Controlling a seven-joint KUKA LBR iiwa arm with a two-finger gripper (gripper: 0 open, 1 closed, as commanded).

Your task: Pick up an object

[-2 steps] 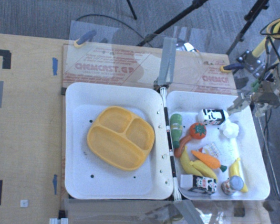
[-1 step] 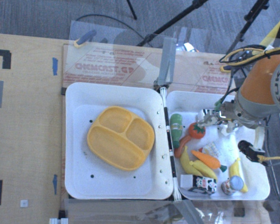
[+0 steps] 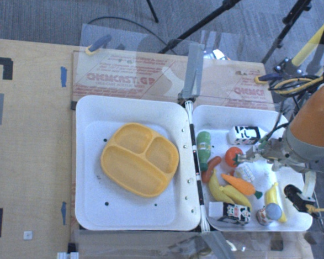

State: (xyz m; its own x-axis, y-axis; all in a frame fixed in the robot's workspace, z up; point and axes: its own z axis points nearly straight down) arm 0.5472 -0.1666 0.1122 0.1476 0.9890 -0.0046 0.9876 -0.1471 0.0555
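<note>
The surface (image 3: 27, 161) carries two white bins side by side. The left bin (image 3: 85, 204) holds one yellow divided plate (image 3: 140, 159). The right bin (image 3: 221, 116) holds the candidate objects, packed close together: a green bottle (image 3: 203, 147) against the left wall, a red sausage (image 3: 210, 168), a tomato (image 3: 233, 156), a black-and-white cow toy (image 3: 246, 134) near the back, a carrot (image 3: 240, 185), a banana (image 3: 224, 192), a small printed box (image 3: 231, 212) at the front, a corn cob (image 3: 273, 203) and a small figure (image 3: 263, 216) at the front right.

The arm (image 3: 314, 128) reaches in from the right. The gripper (image 3: 260, 151) sits over the middle of the right bin, just right of the tomato and above a pale crumpled item (image 3: 247, 172). The view does not resolve the state of the fingers; it cannot be told whether they are wide, narrow or holding anything.

Recommended procedure, judged from this layout:

1. Select one object with free space on two opposite sides. The cow toy and the green bottle appear least crowded.
2. Avoid the carrot and banana; they touch, and a descent there risks pinching both or neither.
3. Align the fingers across the narrow axis of the target.
4. Descend vertically, close, then lift straight up to clear the bin wall.
</note>
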